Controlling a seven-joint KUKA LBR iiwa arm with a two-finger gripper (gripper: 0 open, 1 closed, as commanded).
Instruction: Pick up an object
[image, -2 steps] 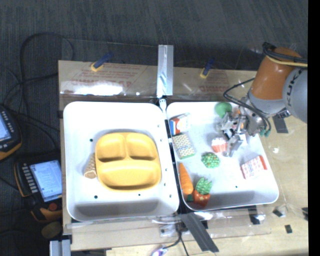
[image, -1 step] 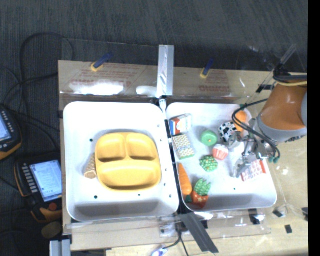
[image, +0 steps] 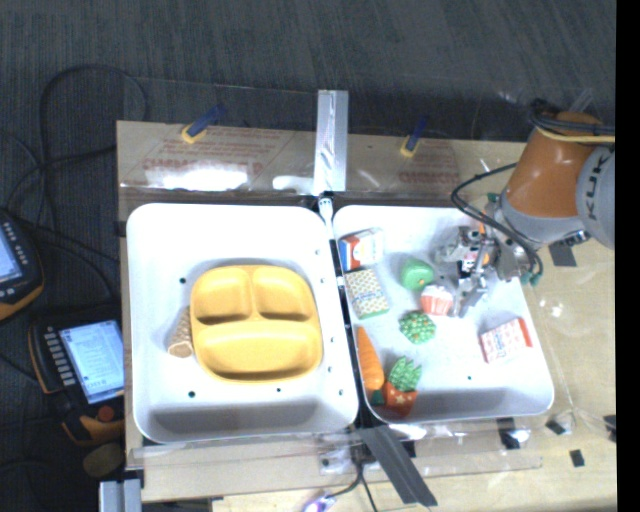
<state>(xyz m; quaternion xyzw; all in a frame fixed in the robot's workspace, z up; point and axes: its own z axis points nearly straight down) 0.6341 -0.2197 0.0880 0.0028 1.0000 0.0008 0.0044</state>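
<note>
In the left bin (image: 150, 300) lies a yellow tray (image: 256, 320), far from the work. In the right bin (image: 520, 385), from left to right, are a carrot (image: 369, 362), a green ball (image: 417, 271) and a small red-and-white cup (image: 437, 299). The gripper (image: 468, 285) hangs just beside the cup; whether its pincer is open, or holds anything, I cannot tell. Risk, in my judgement: the toys are crowded, so closing may push the cup away or catch its neighbour.
</note>
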